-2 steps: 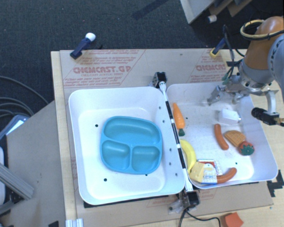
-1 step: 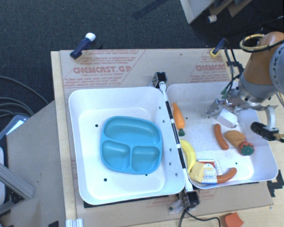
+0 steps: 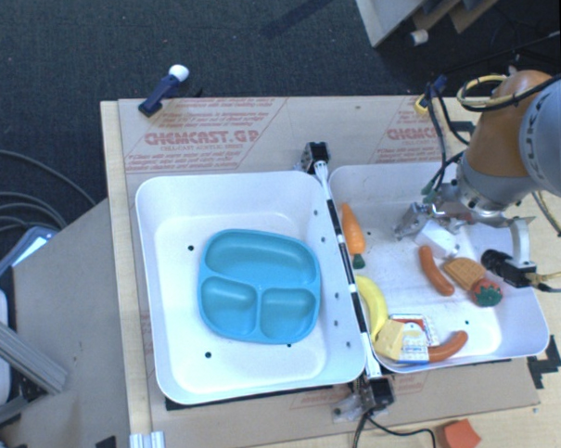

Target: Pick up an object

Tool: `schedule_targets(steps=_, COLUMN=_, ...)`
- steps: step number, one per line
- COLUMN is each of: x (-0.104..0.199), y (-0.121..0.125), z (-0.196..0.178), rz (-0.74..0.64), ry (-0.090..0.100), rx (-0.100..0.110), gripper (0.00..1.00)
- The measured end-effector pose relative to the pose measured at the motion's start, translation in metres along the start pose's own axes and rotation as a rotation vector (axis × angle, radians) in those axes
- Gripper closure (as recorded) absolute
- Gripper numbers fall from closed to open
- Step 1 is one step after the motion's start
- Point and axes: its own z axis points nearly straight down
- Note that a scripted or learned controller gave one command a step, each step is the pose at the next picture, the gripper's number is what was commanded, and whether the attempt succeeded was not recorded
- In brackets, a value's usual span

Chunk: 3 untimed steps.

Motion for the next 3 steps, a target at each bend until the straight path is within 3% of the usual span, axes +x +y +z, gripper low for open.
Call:
schedule_targets(steps=1, x=0.021, y=0.049, z=0.0, rz=0.0, ry=-0.001, rx=-0.003, gripper=0.0)
schedule_targets(steps=2, x=0.022, y=-0.026, z=0.0, rz=0.002, ry=0.0, rx=0.0, gripper=0.0)
schedule_targets(steps=3, x=0.022, y=-0.026, z=-0.01, rz=0.002, ry=0.0, rx=-0.002, gripper=1.0)
